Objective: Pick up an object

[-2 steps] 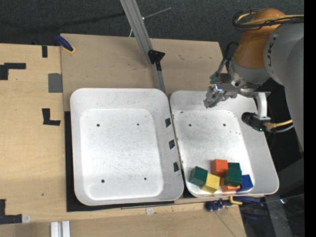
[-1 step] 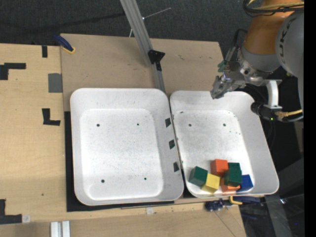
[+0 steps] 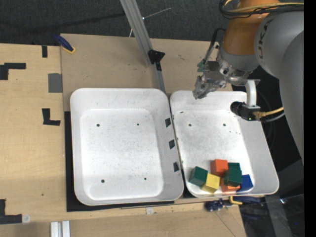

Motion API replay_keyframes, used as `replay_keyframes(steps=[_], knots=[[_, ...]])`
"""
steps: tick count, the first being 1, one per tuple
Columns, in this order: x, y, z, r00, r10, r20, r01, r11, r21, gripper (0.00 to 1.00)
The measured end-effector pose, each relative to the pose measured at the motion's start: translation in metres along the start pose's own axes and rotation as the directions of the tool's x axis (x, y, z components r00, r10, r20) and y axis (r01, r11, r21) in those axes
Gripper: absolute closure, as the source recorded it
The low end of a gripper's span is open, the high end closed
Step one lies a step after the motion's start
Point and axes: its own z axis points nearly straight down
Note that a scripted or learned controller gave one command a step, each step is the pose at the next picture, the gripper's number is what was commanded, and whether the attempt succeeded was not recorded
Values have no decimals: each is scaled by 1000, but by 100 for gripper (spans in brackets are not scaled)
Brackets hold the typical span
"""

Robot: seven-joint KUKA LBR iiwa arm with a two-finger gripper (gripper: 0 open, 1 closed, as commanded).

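Several small blocks lie clustered in the near corner of the right bin: a dark green block, a yellow block, an orange block, another green block and a blue block. My gripper hangs above the far left edge of that bin, well away from the blocks. Nothing shows between its fingers.
The left bin sits beside the right one. A slanted metal pole rises behind the bins. A black cable fitting hangs over the right bin's far right side. Black tape marks dot the wooden bench at left.
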Motion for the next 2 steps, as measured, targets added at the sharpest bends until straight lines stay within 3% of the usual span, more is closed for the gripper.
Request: replay_keyframes(steps=[2], knots=[[105, 1, 1, 1000, -1, -1, 1, 1000, -1, 100]])
